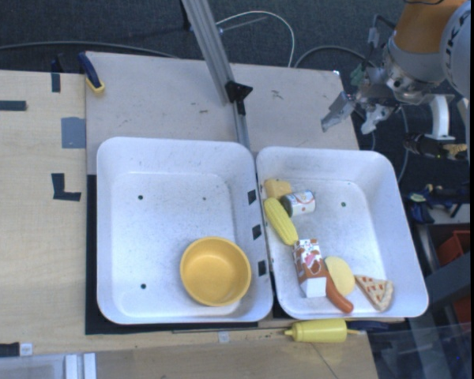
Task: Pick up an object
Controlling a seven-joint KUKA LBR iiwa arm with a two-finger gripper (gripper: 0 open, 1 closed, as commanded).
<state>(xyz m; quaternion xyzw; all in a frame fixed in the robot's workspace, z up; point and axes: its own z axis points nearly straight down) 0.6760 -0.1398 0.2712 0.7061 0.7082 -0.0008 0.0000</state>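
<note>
My gripper point(353, 118) hangs over the bench just beyond the far right corner of the right bin point(363, 164), open, with nothing between its fingers. In that bin lie a yellow corn cob point(281, 220), a small white can point(301, 204), a yellow chunk point(276, 187), a brown and white carton point(309, 268), a yellow disc point(340, 274), a red sausage point(339, 298) and a waffle-like wedge point(374, 292). A yellow bowl point(215, 271) stands upright in the left bin point(142, 164).
A yellow mustard bottle point(320, 332) lies on the bench in front of the right bin. A slanted metal pole point(213, 42) meets the bins' shared far edge. Cables trail across the back. A yellow and blue clamp point(91, 73) sits at the far left.
</note>
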